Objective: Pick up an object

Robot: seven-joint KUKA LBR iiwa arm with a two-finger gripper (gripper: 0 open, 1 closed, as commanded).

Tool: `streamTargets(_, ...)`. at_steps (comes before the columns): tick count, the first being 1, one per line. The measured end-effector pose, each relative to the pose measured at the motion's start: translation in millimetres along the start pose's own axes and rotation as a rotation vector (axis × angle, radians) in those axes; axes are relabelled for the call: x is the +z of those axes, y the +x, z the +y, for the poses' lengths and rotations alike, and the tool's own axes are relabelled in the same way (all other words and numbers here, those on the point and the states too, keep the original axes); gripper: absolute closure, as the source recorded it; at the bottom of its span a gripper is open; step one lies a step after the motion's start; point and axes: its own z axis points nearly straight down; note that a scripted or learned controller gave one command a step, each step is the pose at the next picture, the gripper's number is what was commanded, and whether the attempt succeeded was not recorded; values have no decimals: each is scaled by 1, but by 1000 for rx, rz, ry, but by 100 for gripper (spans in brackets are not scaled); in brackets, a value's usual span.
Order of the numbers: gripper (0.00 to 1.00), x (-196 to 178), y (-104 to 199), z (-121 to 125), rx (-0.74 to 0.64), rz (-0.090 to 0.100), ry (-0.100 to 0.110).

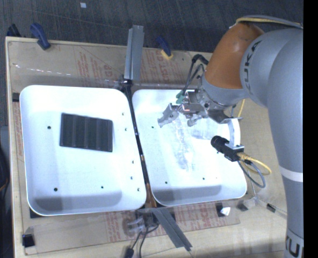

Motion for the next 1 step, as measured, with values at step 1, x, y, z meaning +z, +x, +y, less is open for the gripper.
streamTargets(1, 0, -2, 7, -15, -126, 1, 1)
